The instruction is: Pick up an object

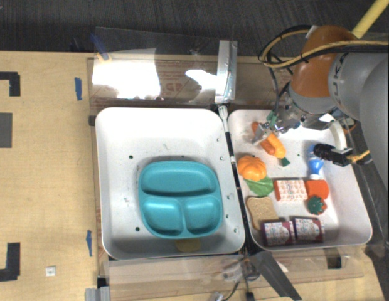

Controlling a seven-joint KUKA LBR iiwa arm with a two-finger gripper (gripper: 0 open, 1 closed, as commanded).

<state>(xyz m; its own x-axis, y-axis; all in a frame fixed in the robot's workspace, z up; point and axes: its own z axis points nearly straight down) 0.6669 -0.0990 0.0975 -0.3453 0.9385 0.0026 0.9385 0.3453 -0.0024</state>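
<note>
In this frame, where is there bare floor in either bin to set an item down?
Left bin: a bare white band rings the teal divided tray, widest along the far wall. Right bin: crowded; the gripper hangs over the carrot, with the pumpkin, bread slice and two cans packed close. A small bare patch lies along its right wall.

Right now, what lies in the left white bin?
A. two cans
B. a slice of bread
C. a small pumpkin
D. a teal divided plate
D: the teal divided plate sits in the left bin, while the pumpkin, bread slice and cans lie in the right bin.
</note>
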